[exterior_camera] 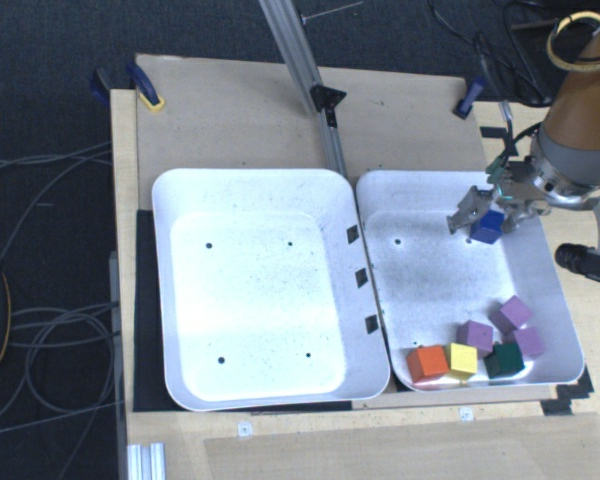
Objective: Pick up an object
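Fingers clasping blue block, above right bin

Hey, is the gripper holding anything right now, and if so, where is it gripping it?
Yes. The gripper holds a blue block between its fingers, gripped by its opposite sides, above the right bin.

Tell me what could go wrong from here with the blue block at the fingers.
1. The blue block sits between the fingers of the gripper, above the right bin. The grip looks to be near one edge, so it may slip and drop.
2. If it falls, it could bounce toward the blocks crowded in the near corner: orange block, yellow block, green block.
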